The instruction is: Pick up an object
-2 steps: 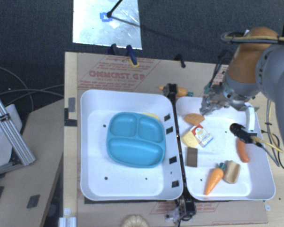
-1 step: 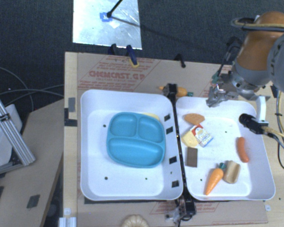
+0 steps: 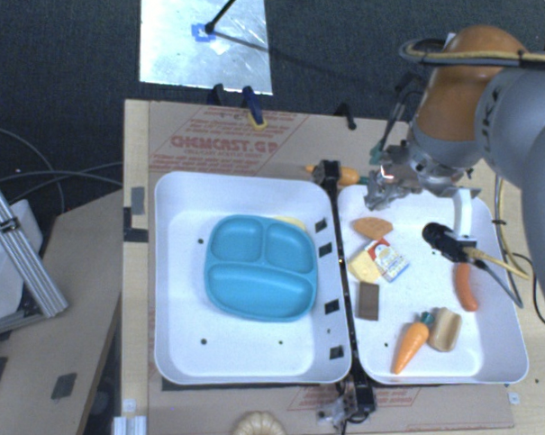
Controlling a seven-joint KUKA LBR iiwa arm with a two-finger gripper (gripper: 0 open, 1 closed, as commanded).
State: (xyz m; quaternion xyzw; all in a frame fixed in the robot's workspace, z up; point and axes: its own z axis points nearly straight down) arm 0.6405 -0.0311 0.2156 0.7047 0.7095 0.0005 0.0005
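1. Ring, pale, on the desk's front edge, outside both bins.
2. Left bin: one blue plate, flat, with three compartments.
3. Right bin, near end: carrot just beside a tan cylinder. Mid-bin: brown bar by the left wall, sausage toward the right wall.
4. Farther in: packet touching a yellow wedge. Beyond them lies a tan slice, flat.
5. Gripper sits low over the right bin's far left corner, just beyond the slice. Nothing visibly held. Open or closed: cannot tell, too blurred.
6. Judgement: the slice is the nearest candidate, and no grasp is made yet.
7. Risk: the slice looks thin and lies flat, so a closing grip may skid over it or push it along the floor.
8. Risk: the bin's left wall and far rim are close, so a descent slightly off could strike them.
9. Risk: the packet is near the slice, so a wide approach might nudge it or catch both.
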